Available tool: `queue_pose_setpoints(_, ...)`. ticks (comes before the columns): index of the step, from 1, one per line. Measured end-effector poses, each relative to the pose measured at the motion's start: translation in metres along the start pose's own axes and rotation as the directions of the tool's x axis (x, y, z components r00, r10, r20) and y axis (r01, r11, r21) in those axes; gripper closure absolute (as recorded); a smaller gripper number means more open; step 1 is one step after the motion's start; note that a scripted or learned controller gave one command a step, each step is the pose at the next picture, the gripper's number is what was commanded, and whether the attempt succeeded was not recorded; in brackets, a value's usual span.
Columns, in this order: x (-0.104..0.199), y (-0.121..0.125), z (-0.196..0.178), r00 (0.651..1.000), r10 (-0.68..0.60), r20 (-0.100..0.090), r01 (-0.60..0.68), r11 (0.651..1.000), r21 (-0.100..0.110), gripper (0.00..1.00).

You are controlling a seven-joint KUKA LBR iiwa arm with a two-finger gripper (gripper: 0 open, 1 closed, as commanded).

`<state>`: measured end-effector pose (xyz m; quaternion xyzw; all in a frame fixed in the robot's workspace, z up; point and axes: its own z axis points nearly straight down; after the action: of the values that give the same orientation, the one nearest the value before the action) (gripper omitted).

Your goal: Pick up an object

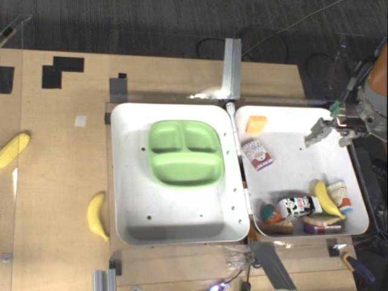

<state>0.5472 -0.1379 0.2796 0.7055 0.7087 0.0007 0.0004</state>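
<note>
A green divided tray (184, 152) is seen in the left bin (130, 223). On the counter (54, 180), 1 banana (96, 215) and 1 corn cob (13, 150) are laid.

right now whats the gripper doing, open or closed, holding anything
gripper: open, nothing between its fingers, hanging over the upper right part of the right bin.

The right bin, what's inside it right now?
The right bin holds an orange block, a small red-and-white packet, and at the near edge a pile: a banana, a black-and-white carton and other small items. What lies beneath that pile is covered.
</note>
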Motion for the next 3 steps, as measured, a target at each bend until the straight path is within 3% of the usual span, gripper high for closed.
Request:
queue_pose_setpoints(1, 0.047, -0.059, 0.182, 0.999, 0.033, 0.0, -0.033, 0.999, -0.003, 0.0)
queue_pose_setpoints(2, 0.051, -0.055, 0.188, 0.951, -0.308, 0.012, 0.308, 0.951, -0.018, 0.0)
queue_pose_setpoints(3, 0.102, -0.039, 0.094, 0.958, -0.287, 0.002, 0.287, 0.958, -0.005, 0.0)
